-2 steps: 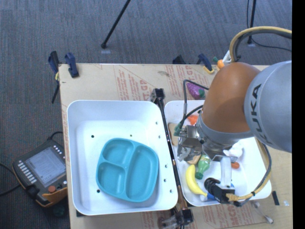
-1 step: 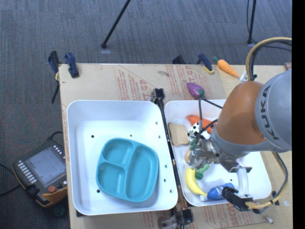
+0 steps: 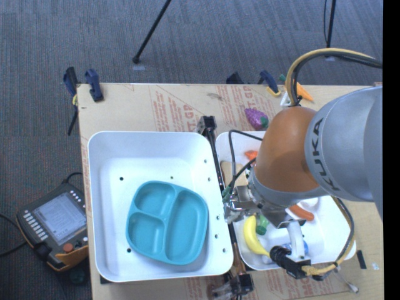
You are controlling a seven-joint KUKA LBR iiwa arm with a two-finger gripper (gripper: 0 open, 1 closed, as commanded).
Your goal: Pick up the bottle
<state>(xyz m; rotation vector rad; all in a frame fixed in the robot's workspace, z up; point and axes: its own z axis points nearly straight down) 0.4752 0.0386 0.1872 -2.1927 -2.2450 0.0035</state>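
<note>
One grey arm (image 3: 353, 145), lettered KUKA

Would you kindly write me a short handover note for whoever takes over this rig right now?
Gripper: hidden beneath the arm, which is over the right bin; open or shut cannot be told.
Bottle: the arm covers much of the right bin, so its place is unclear. A banana and a small green thing lie by the wrist.
Left bin: holds a teal divided plate.
Done: no lift of the bottle is confirmed.
Left: locate the bottle, grasp it and lift it.
</note>
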